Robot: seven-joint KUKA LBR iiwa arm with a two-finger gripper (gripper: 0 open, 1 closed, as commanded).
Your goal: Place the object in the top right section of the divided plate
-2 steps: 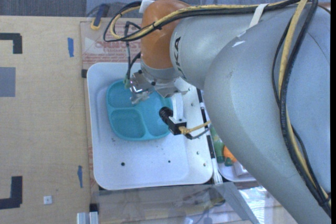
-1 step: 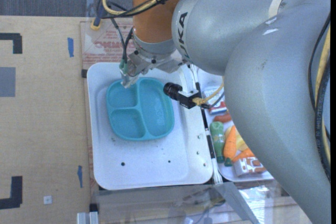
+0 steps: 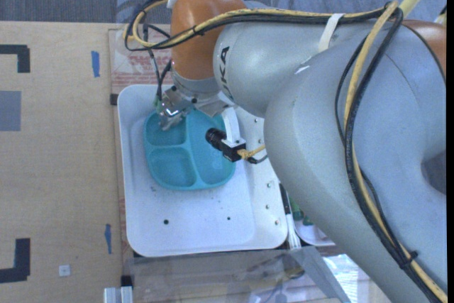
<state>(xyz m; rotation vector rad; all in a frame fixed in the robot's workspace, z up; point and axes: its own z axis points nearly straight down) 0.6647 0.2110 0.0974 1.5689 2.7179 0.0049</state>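
Observation:
A teal divided plate (image 3: 186, 165) with three sections lies in the upper part of the left white bin (image 3: 191, 230). My gripper (image 3: 169, 116) hangs from the orange wrist band (image 3: 202, 32) and sits low over the plate's upper left section, at the plate's far rim. Its metal tip covers part of that section. I cannot make out any loose object on the plate or under the gripper; the arm hides the plate's far right edge.
A black fitting (image 3: 218, 140) with a yellow cable juts from the arm over the plate's right side. The grey arm (image 3: 340, 124) covers most of the right bin; a sliver with something green (image 3: 296, 213) shows beneath it. Brown bench (image 3: 57, 152) lies to the left.

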